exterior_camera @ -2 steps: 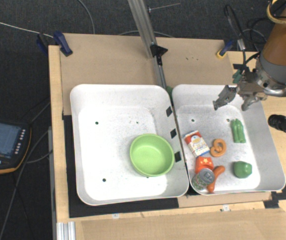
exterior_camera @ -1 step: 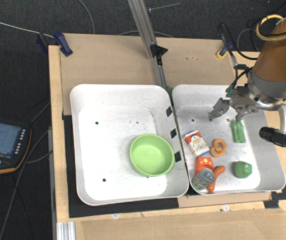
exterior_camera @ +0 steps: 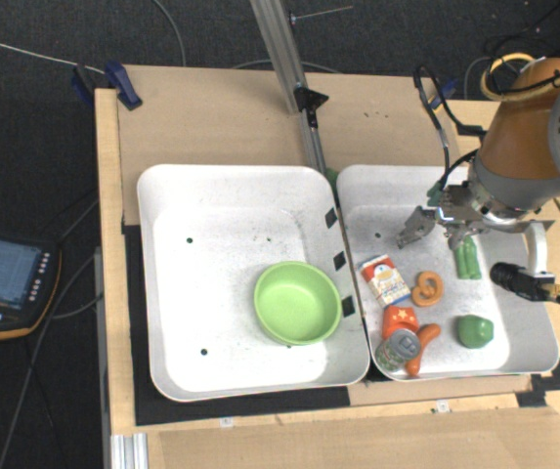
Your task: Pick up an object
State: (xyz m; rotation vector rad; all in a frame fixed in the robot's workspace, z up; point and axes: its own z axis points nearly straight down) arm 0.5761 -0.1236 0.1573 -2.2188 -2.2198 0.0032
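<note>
Gripper (exterior_camera: 434,221) hangs over the upper part of the right bin (exterior_camera: 538,355), fingers spread wide, nothing between them. Your candidate objects lie below and beside it: green cylinder (exterior_camera: 467,259) just right of the fingers, orange ring (exterior_camera: 427,287), small carton (exterior_camera: 385,280), green round piece (exterior_camera: 474,331), and a red-orange cluster (exterior_camera: 407,340) at the near edge. Left bin (exterior_camera: 152,203) holds only a green bowl (exterior_camera: 297,303).

Risk, as judged: the bin floor directly under the fingers looks bare, so a straight descent likely closes on nothing. Carton, ring and cluster sit close together; a grasp there could nudge neighbours or pinch two at once.
</note>
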